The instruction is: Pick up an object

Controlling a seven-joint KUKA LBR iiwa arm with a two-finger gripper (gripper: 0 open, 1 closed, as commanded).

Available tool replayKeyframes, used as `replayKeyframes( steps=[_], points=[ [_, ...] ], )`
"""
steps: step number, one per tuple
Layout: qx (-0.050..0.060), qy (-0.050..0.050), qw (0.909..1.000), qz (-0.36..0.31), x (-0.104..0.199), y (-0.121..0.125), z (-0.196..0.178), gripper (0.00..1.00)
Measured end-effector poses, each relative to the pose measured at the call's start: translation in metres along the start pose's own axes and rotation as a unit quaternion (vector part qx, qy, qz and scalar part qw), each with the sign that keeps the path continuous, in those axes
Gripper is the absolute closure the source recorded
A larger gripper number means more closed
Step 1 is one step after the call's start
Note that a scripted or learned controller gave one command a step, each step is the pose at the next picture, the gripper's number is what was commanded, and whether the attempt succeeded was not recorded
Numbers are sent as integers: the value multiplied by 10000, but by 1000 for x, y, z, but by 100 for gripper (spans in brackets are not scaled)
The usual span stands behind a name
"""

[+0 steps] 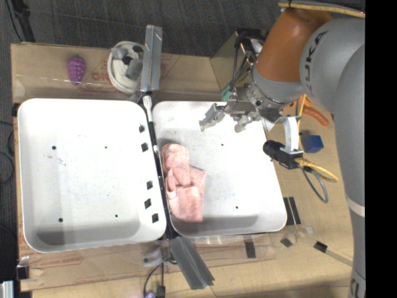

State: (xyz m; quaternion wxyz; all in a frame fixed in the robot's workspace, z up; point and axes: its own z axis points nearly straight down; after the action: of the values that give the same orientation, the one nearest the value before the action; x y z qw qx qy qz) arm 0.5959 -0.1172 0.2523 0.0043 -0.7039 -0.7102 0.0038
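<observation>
A pink folded cloth lies in the right bin, against its left wall near the divider. My gripper hangs over the back part of the right bin, up and to the right of the cloth and apart from it. Its two fingers are spread, and nothing sits between them. The grey arm with its orange band reaches in from the upper right.
The left bin sits beside the right one. Behind the bins lie a purple object and a white coil of cable. A blue block and yellow cables lie right of the right bin.
</observation>
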Motion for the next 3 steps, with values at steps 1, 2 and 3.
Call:
replayKeyframes(
  steps=[1,2,3],
  points=[
    [-8,-3,10000,-70,-5,-19,54,0],
    [-18,5,9967,-816,-17,-40,159,0],
    [-38,-7,9957,-923,11,17,162,0]
  ],
)
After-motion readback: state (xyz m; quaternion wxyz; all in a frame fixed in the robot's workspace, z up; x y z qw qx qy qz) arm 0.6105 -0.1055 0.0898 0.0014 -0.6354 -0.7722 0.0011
